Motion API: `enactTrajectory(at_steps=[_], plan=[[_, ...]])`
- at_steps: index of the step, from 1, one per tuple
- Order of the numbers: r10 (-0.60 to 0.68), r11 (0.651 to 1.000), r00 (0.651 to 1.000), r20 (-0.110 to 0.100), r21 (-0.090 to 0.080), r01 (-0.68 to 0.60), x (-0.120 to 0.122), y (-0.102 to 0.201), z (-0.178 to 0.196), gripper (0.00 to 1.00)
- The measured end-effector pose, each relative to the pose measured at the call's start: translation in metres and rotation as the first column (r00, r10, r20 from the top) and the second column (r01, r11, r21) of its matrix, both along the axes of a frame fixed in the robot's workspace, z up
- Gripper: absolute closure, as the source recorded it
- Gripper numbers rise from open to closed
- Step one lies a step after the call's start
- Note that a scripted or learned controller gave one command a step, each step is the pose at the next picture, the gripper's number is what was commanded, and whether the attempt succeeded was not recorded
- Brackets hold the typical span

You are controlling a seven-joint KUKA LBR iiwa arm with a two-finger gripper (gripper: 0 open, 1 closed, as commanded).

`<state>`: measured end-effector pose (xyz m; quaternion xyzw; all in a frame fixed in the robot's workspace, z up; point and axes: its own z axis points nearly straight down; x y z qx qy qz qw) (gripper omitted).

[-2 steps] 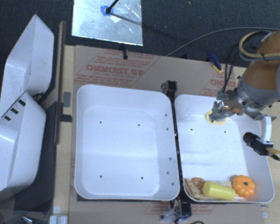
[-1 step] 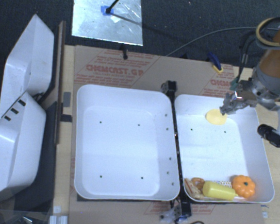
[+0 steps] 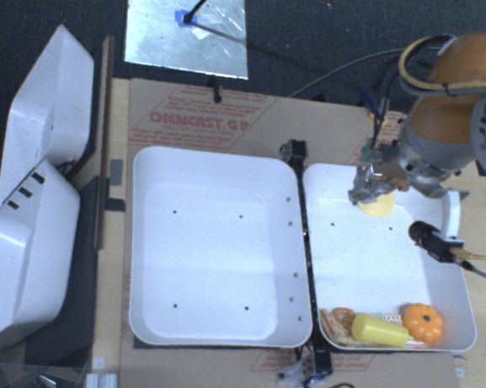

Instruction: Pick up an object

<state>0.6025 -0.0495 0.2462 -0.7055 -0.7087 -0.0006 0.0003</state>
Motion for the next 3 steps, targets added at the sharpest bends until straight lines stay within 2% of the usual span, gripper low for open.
enactTrajectory(at_steps=[2,3], plan=[[0.000,1.000,1.000,-0.001,0.000,0.000,-0.022,0.087,-0.016,1.00],[0.000,1.000,1.000,0.000,0.000,0.000,-0.031,0.141,-0.013,1.00]])
